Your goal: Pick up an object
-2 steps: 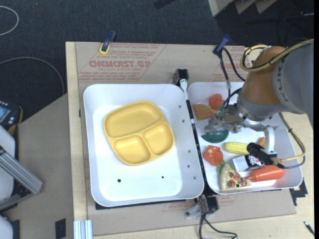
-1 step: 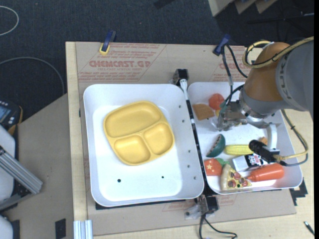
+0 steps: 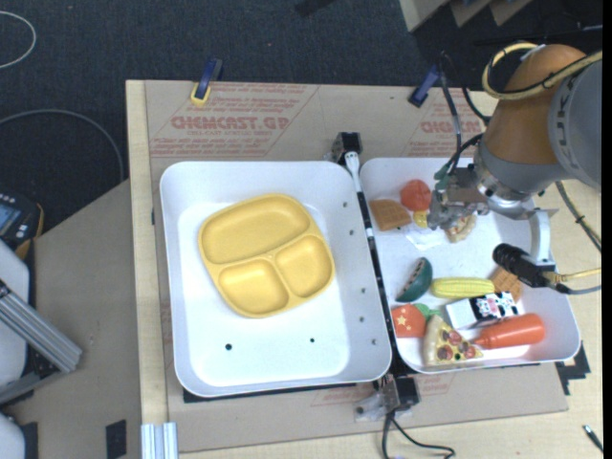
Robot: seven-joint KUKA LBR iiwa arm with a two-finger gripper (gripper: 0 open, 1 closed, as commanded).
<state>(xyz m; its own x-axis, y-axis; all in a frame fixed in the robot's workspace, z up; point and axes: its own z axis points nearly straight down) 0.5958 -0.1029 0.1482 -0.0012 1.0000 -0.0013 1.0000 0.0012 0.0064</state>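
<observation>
Two shallow white bins sit side by side on a cardboard-covered bench, seen from above at a slant. Largest is the left bin (image 3: 191, 352), holding a yellow divided plate (image 3: 265, 253) with three compartments, its long axis running from upper left to lower right. Beside it, the right bin (image 3: 566, 344) is crowded with toy food. A grey arm with an orange band (image 3: 528, 113) reaches in from the right, and its gripper (image 3: 449, 213) hangs low over the bin's upper middle — whether it is parted or closed cannot be told from this angle, nor whether it holds anything. Directly at its tip lies a small tan biscuit-like piece (image 3: 462, 226), too blurred to give a clear axis. Just to the gripper's left sit a red tomato (image 3: 416, 195), round with no long axis, and a brown bread piece (image 3: 388, 214). Nearer the camera, well apart from the gripper, lie a corn cob (image 3: 463, 288) pointing left-right, a watermelon slice (image 3: 417, 279), a pizza slice (image 3: 446, 344) and an orange carrot-like piece (image 3: 512, 332) — also lying left-right. By judgement, the biscuit piece below the tip is the nearest candidate.
</observation>
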